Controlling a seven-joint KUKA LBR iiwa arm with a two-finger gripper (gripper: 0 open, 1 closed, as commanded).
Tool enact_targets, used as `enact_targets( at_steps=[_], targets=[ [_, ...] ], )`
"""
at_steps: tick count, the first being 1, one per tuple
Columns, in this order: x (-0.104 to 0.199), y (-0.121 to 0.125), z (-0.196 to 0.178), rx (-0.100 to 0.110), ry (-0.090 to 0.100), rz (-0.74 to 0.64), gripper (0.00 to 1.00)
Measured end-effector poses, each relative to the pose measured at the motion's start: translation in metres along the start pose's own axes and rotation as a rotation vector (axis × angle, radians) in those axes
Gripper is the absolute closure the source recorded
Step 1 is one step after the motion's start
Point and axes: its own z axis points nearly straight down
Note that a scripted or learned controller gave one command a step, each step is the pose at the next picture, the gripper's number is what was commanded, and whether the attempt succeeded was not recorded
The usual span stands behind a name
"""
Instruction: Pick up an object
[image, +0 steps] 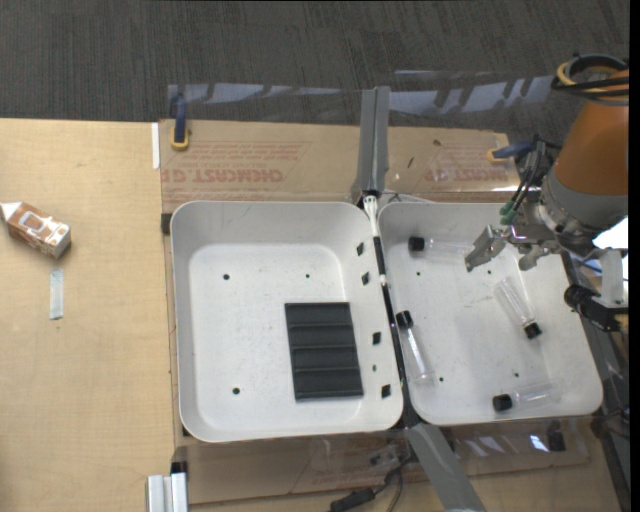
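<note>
- Two white bins sit side by side: the left bin holds one black ribbed block.
- The right bin holds four clear tubes with black caps: one just below the gripper, one along the left wall, one near the front, one at the back.
- The arm reaches in from the right; its gripper hovers over the right bin's back area, fingers spread wide, holding nothing.

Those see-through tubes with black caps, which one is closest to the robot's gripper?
The tube just below the gripper, in the right bin's right half; the others lie farther off.
</note>
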Motion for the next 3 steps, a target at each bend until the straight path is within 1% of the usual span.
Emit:
enact_targets(
  at_steps=[1,2,3],
  targets=[
    [-0.052,-0.044,0.049,-0.001,0.000,-0.136,0.00],
    [-0.078,0.000,0.104,-0.001,0.010,-0.167,0.00],
    [-0.082,-0.001,0.094,-0.003,0.003,-0.163,1.00]
  ],
)
